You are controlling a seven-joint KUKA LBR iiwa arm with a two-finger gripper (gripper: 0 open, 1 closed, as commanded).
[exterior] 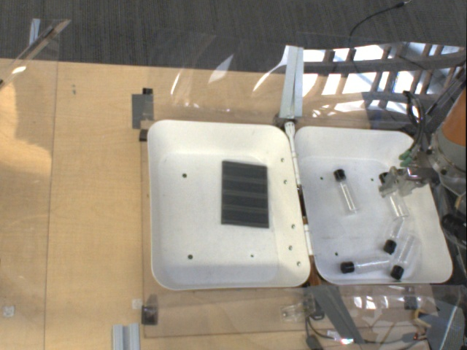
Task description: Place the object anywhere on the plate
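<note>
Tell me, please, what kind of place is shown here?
Probably a robotics lab test bench: two shallow white plastic bins sit on a pale wooden bench, clear capped tubes lie in the right bin, and a grey robot arm's gripper reaches in.

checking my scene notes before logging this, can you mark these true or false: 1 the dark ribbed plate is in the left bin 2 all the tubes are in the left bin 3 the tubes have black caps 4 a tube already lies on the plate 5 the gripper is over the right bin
1. True: the dark ribbed plate lies in the left bin.
2. False: the clear tubes, such as one at, lie in the right bin.
3. True: each tube has a black cap.
4. False: nothing lies on the plate.
5. True: the gripper is at the right bin's right side.
</note>
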